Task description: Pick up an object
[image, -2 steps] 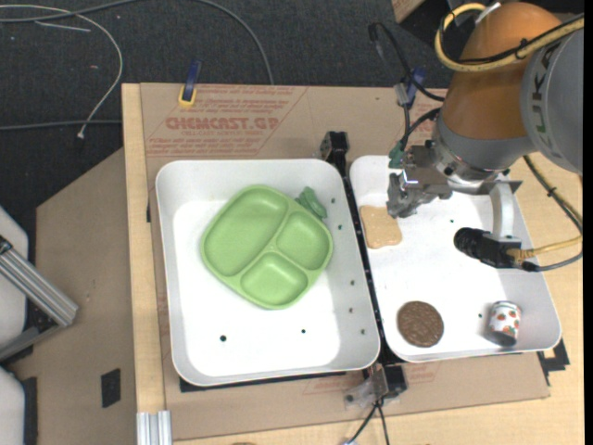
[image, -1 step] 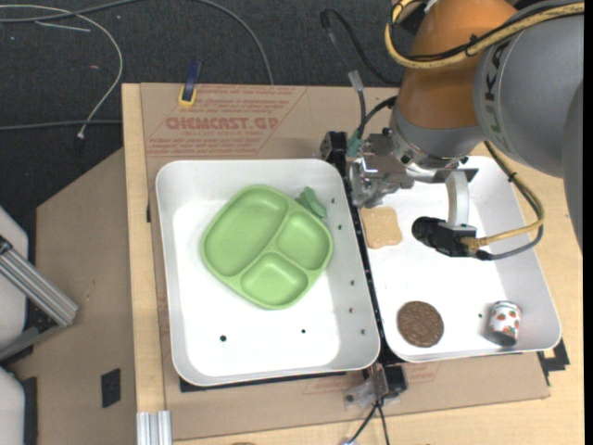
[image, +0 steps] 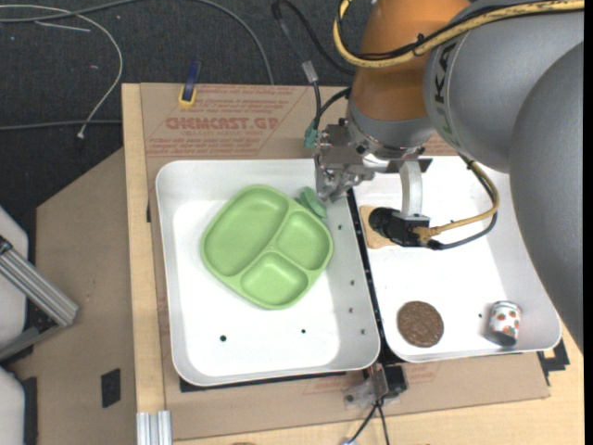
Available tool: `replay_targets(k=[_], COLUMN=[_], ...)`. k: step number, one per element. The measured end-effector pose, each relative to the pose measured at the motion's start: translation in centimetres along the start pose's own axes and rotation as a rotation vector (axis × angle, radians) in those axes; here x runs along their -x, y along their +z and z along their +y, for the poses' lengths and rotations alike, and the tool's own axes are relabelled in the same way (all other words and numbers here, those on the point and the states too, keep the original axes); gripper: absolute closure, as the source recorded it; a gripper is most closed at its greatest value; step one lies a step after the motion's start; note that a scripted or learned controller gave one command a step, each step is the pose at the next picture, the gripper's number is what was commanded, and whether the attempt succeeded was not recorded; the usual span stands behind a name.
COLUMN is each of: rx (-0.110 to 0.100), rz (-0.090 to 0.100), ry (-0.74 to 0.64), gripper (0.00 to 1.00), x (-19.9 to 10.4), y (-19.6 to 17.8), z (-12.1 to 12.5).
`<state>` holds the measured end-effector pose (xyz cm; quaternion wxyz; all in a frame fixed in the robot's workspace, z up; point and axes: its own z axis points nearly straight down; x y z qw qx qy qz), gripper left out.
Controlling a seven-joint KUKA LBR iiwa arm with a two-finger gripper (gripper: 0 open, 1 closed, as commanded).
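Overhead view of the surface, with two shallow white bins side by side on a printed cardboard sheet (image: 222, 119). The grey arm (image: 519, 91) enters from the right, its orange band (image: 398, 35) just above the wrist. The hand (image: 326, 185) is lowered over the far right corner of the left bin (image: 259, 341), close to the wall that divides the bins. Whether the hand is spread or pressed together cannot be told from this angle, and nothing is visibly pinched in it.

A green divided plate (image: 267, 246) with three compartments lies flat in the left bin, directly below and to the left of the hand. Its upper right rim reaches to the tip of the hand; whether they touch cannot be determined.

In the right bin (image: 454, 276), a brown round disc (image: 420, 324) lies well apart from the hand, toward the near edge and to the hand's right. A small white and orange object (image: 503, 321) sits further right, near the bin's near right corner, apart from the disc.
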<state>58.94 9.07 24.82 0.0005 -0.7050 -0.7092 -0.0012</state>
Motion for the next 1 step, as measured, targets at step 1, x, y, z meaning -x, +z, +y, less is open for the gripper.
replay_targets(k=[1], rx=[0.0], rz=[-0.002], ry=[0.005], gripper=[0.0], x=[0.33], y=[-0.05], z=[-0.02])
